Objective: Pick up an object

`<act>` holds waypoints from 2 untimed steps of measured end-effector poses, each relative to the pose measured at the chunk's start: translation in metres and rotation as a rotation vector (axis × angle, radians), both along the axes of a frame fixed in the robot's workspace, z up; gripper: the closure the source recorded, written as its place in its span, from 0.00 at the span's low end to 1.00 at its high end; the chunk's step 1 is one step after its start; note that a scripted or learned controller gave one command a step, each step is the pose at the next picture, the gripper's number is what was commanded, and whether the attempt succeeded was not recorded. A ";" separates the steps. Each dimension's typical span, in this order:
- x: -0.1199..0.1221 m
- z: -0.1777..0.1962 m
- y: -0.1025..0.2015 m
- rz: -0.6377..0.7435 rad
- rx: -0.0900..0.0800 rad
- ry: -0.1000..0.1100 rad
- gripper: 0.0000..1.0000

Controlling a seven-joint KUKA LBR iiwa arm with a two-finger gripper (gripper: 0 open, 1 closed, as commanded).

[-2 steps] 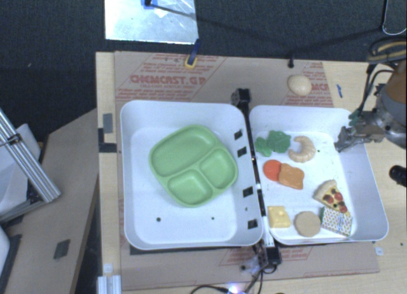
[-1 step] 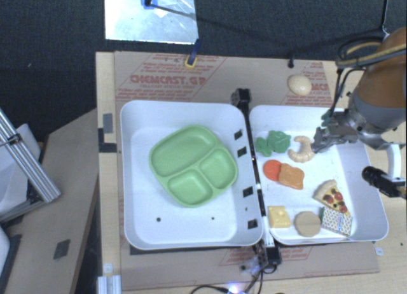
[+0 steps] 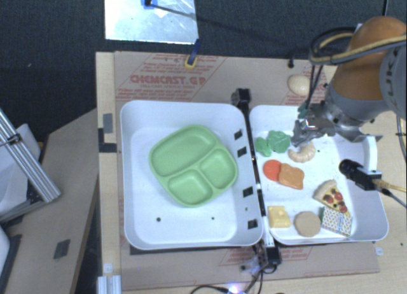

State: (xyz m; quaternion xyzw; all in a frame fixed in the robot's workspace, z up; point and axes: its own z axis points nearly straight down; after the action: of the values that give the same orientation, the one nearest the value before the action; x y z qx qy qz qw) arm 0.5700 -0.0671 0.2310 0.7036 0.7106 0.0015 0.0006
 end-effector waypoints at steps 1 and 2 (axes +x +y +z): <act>0.010 0.007 0.050 0.000 0.000 0.001 1.00; 0.023 0.000 0.109 0.000 0.000 0.000 1.00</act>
State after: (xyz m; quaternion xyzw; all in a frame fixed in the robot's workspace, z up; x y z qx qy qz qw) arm 0.5927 0.0415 0.2313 0.7037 0.7105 0.0013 0.0006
